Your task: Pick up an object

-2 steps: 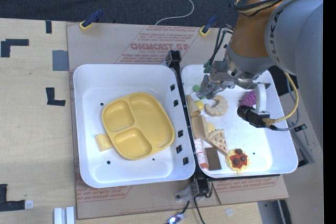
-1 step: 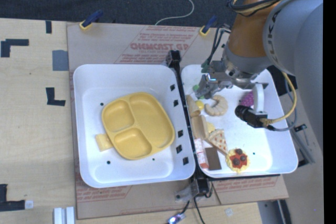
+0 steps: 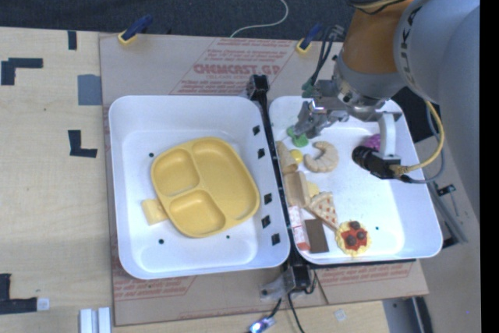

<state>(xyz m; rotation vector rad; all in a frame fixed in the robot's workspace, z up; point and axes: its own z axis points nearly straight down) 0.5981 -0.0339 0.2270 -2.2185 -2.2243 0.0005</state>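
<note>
My gripper [image 3: 306, 123] hangs low over the back left corner of the right bin [image 3: 413, 234]. Just under and in front of it lies a small green item [image 3: 299, 140]. A beige curled pastry [image 3: 321, 158] sits a little to the right of that. Along the bin's left wall lie a yellow piece [image 3: 292, 161], a tan wooden block [image 3: 295, 187], a pizza slice [image 3: 324, 208], a brown bar [image 3: 316, 235] and a red-and-white stick [image 3: 296, 225]. A yellow tart with red berries [image 3: 352, 238] rests near the front. Nothing is seen held.
The left bin [image 3: 129, 168] holds a yellow divided plate [image 3: 204, 187] and a small yellow block [image 3: 153, 210]. A purple item [image 3: 375, 142] peeks out beside a black cabled part [image 3: 373, 161] of the arm. The divider [image 3: 269, 168] between the bins is close to the gripper's left.
</note>
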